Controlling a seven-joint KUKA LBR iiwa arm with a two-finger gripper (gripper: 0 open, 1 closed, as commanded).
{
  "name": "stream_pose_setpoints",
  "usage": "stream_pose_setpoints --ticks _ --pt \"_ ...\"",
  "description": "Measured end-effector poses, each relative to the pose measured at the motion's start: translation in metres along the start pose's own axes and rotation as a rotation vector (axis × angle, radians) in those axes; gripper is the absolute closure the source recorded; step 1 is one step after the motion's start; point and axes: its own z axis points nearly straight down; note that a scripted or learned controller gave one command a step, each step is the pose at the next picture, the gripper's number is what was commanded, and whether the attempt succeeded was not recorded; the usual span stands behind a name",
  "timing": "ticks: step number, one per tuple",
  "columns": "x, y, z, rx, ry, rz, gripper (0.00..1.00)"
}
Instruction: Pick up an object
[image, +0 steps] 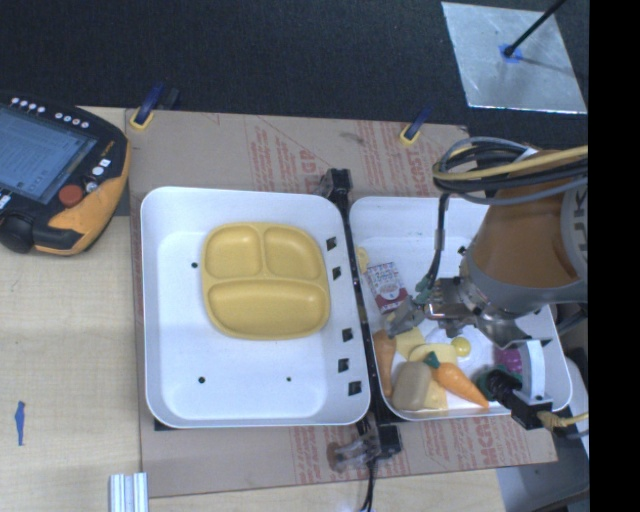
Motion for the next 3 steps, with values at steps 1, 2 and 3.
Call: stream_pose_setpoints --ticks 1,2,3 --pt "-0.06 -0.001 0.077 0.002 -0.002 0.003 0.0" --pt "-0.147 -0.003 0.061 -0.008 -0.006 0.006 0.0" --pt "-0.076 0.013 0.054 -0.008 0.002 -0.009 0.0"
